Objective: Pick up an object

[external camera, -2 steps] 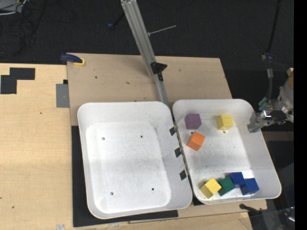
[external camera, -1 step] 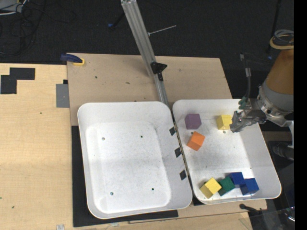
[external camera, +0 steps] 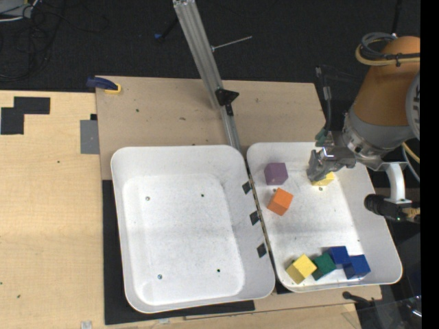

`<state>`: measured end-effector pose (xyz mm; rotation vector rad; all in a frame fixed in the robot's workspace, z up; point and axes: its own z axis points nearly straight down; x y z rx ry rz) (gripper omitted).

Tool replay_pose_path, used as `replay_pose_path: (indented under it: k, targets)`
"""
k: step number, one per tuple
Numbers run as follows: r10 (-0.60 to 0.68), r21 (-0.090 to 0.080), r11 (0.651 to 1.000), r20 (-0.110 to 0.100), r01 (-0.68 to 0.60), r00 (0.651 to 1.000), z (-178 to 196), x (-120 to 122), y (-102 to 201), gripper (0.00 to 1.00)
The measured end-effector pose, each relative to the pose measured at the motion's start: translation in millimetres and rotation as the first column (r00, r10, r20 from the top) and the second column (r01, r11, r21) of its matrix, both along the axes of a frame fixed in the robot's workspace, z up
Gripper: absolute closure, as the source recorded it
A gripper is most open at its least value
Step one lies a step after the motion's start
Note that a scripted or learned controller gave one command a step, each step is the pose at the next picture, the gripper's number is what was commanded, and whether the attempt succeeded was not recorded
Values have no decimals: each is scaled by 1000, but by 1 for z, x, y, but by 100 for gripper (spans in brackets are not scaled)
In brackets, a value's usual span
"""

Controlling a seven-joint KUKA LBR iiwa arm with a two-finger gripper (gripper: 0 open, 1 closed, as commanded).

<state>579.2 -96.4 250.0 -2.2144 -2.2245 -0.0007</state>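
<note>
Target object: a small pale yellow block, seemingly of foam or plastic, lies in the upper right part of the right-hand shallow white bin, directly under the gripper.
Look of the target: only its lower right corner and a strip of its top face show; the rest is covered by the metal fingers. The colour is a soft, light yellow, paler than the block at the front of the bin.
Orientation of the target: the visible part runs slightly along a line from lower left to upper right, but so little shows that its long axis cannot be told for certain.
Gripper: the grey two-finger metal gripper points down into the bin, with its tips at the yellow block. Whether the fingers are spread or pinching the block cannot be told from this angle.
Arm: the grey arm with the orange band reaches in from the right.
Other blocks, right bin: a purple cube sits left of the gripper; an orange cube lies just below it, turned on a diagonal.
Front cluster: a brighter yellow cube, a green block and two blue cubes huddle together, touching, near the front rim.
Left bin: the left-hand shallow white bin stands beside the right one.
</note>
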Motion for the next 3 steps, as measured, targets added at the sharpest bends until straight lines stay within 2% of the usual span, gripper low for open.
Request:
replay_pose_path:
  k: [2,3]
  targets:
    - [-1,-1,1000,-3,1,1000,-5,7,102,100]
    - [-1,-1,1000,-1,1,1000,-8,22,143,100]
